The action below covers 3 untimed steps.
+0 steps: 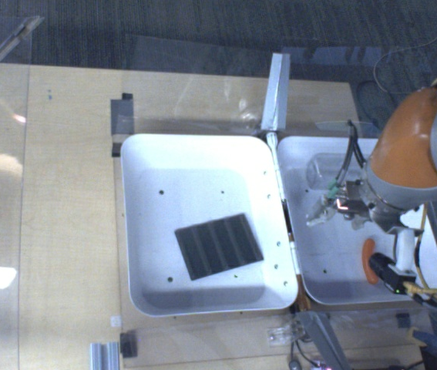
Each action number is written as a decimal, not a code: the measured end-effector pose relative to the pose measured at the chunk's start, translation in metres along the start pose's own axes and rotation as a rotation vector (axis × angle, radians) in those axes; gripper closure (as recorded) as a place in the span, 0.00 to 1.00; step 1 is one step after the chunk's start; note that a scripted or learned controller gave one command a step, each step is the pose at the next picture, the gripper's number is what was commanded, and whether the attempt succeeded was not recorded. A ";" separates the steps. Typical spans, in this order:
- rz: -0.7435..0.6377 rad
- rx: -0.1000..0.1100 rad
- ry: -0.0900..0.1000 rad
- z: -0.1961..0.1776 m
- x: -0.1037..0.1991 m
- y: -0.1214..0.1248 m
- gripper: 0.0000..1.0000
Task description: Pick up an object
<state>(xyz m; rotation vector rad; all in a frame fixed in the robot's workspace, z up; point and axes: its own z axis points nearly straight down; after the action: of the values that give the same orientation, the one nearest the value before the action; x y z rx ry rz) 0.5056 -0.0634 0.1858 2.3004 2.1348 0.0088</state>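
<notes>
Hovering low in the right bin [310, 284], the pincer [327, 206] (grip state unreadable) neared an orange object [367, 254].

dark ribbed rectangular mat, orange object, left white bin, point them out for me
dark ribbed rectangular mat [219, 246], camera view, centre of its ridged top
orange object [368, 256], camera view, its visible left edge
left white bin [195, 160], camera view, bare floor

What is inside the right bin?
In the right bin: a clear transparent object, an orange item partly covered by the arm, which also hides the bin's right part.
</notes>
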 end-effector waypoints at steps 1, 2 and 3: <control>0.079 0.000 -0.003 -0.012 -0.094 -0.010 0.00; 0.015 0.002 -0.002 0.093 -0.101 0.002 0.00; 0.013 -0.003 -0.002 0.082 -0.100 0.004 1.00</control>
<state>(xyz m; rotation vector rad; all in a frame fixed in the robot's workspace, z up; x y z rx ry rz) 0.5031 -0.1632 0.1034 2.3113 2.1172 0.0098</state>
